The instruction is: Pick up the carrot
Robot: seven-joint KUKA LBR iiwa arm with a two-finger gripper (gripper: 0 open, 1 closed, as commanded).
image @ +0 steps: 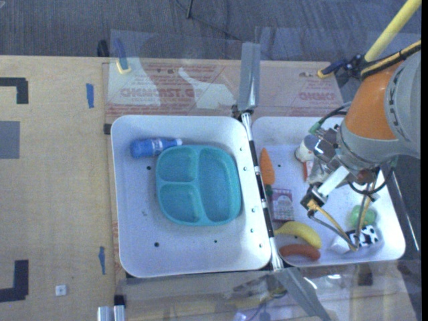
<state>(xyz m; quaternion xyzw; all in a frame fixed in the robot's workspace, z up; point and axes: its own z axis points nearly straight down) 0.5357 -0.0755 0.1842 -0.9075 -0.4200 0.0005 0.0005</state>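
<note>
Hovering over the middle of the right bin (281,127), the gripper (321,159), open or closed one cannot tell, has not yet reached the carrot (267,166) along the bin's left edge, so approach likely needs leftward travel, then descent.

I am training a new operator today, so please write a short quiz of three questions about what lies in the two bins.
1. True or false: the carrot lies in the right bin, close to its left wall.
2. What lies in the left bin next to the teal divided plate? A) a spoon B) a blue bottle C) a sponge
3. How many compartments does the plate have?

Key: 1 true; 2 B; 3 three.
</note>
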